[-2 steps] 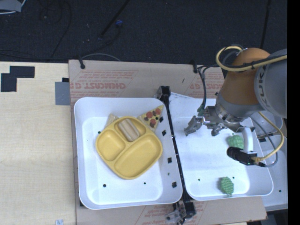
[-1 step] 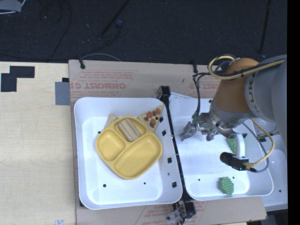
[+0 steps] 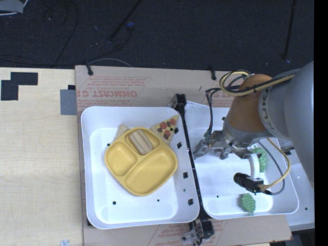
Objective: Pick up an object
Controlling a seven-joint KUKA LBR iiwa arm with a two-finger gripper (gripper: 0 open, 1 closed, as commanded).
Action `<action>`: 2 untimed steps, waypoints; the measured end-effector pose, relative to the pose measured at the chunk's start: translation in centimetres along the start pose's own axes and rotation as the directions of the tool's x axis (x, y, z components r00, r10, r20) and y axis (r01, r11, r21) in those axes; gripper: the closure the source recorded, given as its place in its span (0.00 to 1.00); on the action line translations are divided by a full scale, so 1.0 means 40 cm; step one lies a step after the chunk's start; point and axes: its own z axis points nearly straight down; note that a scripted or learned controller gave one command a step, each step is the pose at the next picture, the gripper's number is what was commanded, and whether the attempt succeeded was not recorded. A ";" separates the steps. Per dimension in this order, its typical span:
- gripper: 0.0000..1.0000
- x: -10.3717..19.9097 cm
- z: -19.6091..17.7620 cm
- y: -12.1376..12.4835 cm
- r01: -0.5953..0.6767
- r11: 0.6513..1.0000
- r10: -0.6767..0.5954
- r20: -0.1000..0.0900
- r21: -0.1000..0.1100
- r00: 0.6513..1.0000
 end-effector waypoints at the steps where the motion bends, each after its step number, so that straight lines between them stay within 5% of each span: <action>1: 1.00 -0.003 -0.029 0.000 -0.005 1.000 0.005 0.000 -0.001 1.000; 2: 1.00 -0.014 -0.148 0.021 0.000 1.000 0.000 0.001 -0.006 1.000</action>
